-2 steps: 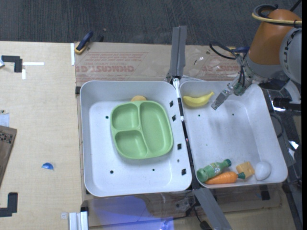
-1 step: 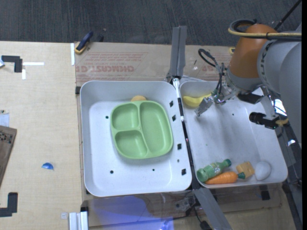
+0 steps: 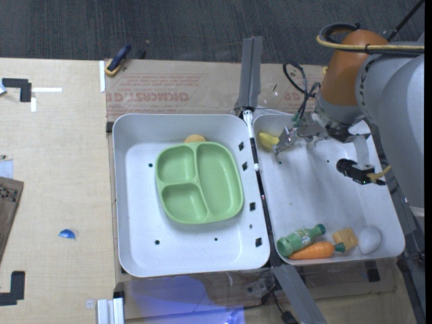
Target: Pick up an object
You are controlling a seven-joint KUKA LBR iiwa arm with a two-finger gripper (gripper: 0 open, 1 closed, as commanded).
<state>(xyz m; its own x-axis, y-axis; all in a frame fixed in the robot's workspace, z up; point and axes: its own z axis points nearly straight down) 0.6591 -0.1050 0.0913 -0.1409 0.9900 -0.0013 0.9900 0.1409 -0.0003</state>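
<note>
End effector (image 3: 287, 140), grip state indeterminable, poised beside the yellow banana-like object (image 3: 268, 140) in the right bin's (image 3: 378, 211) far-left corner; the adjacent bin wall may block closure, causing a missed grasp.

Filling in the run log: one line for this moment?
tool over right bin | beside yellow object | nothing visibly held

The divided tray (image 3: 200, 182) lies in the left bin (image 3: 135, 248) — a small round item (image 3: 195, 138) just behind it. Right of it, in the right bin (image 3: 304, 187): bottle (image 3: 300, 239), carrot (image 3: 314, 251), block (image 3: 345, 237), ball (image 3: 369, 239) — all at the near edge.
</note>
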